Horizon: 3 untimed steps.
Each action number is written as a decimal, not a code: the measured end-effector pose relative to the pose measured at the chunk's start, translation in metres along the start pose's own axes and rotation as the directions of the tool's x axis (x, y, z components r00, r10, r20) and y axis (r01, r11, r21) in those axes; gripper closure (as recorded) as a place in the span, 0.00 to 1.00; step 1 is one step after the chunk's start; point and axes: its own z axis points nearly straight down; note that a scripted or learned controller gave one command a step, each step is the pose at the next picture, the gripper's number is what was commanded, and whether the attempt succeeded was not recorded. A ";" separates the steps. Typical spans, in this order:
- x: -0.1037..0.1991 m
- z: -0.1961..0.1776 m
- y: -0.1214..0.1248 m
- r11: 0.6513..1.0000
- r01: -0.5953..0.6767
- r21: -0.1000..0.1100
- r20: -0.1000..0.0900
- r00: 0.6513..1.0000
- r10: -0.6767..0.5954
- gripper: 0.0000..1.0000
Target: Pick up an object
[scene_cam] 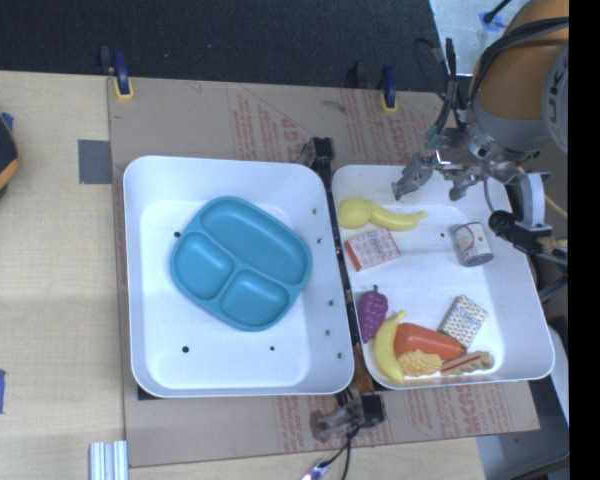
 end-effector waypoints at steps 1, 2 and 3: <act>0.010 0.111 0.017 1.000 0.002 0.002 0.001 1.000 -0.002 0.00; 0.011 0.110 0.010 1.000 -0.001 0.003 0.001 1.000 0.001 0.00; 0.022 0.110 0.004 1.000 0.001 0.002 0.001 1.000 -0.001 0.00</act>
